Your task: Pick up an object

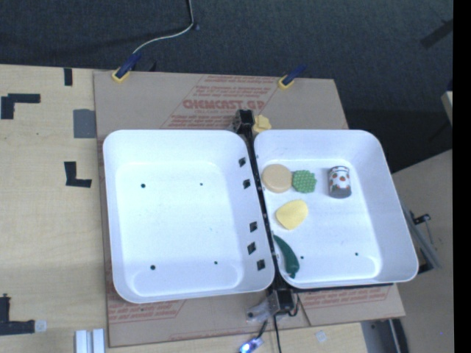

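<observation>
Beneath the right bin (391,197) a brown cardboard sheet (221,101) with red lettering spreads over the bench and reaches out past the bin on its far and near sides. Touching the right bin along its left rim stands the left bin (110,197), white and shallow like it, with a row of black clips (254,226) along the seam where the two meet. Inside the right bin, all the loose things lie in its left and middle parts. A dark green strip (287,256) lies at the bin's near left corner, curving along the wall. A round tan disc (277,178) sits by the bin's left wall, toward the far side. A yellow lump (291,215) lies nearer than the disc, a little inward from that wall. A small can (338,182) with a red and white label rests near the bin's middle, toward the far side. A knobbly green piece (304,181) sits between the disc and the can, touching the disc. How far the claw is open, and whether it has hold of anything, cannot be told.
</observation>
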Controlling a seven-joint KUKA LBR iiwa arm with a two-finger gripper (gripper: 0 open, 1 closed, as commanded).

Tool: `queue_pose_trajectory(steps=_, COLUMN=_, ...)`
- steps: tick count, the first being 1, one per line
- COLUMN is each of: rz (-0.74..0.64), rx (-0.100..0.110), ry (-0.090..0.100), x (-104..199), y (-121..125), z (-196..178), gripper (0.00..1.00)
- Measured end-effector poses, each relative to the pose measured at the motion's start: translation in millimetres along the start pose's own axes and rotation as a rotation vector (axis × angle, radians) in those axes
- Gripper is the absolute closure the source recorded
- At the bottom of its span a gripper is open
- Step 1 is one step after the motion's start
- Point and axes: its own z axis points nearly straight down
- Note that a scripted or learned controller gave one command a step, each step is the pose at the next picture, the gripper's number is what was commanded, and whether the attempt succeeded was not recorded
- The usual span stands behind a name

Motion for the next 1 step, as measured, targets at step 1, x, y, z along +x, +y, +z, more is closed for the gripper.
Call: queue_pose_trajectory(steps=1, rz=0.000, rx=-0.002, ry=-0.001, x=0.1, y=0.7, z=-10.5, gripper=1.00)
